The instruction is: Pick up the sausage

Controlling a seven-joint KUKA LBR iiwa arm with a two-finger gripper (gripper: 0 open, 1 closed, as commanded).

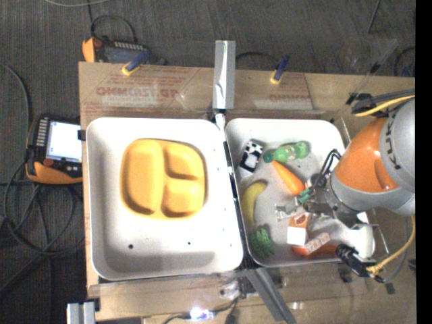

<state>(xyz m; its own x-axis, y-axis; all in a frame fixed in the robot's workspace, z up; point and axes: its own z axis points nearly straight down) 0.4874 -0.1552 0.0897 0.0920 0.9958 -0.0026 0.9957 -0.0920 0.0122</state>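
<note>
Two white bins sit side by side: the left bin holds a yellow divided tray, while the right bin holds a green bottle, a carrot, a banana, a broccoli piece and a black-and-white cube. The gripper hangs low over the right bin's clutter (too dark to judge), beside a white-and-red block.

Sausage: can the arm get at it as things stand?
Probably yes. The sausage lies uncovered in the right bin, close to the pincer. A white block right beside it and the bin's near wall could crowd the grasp.
</note>
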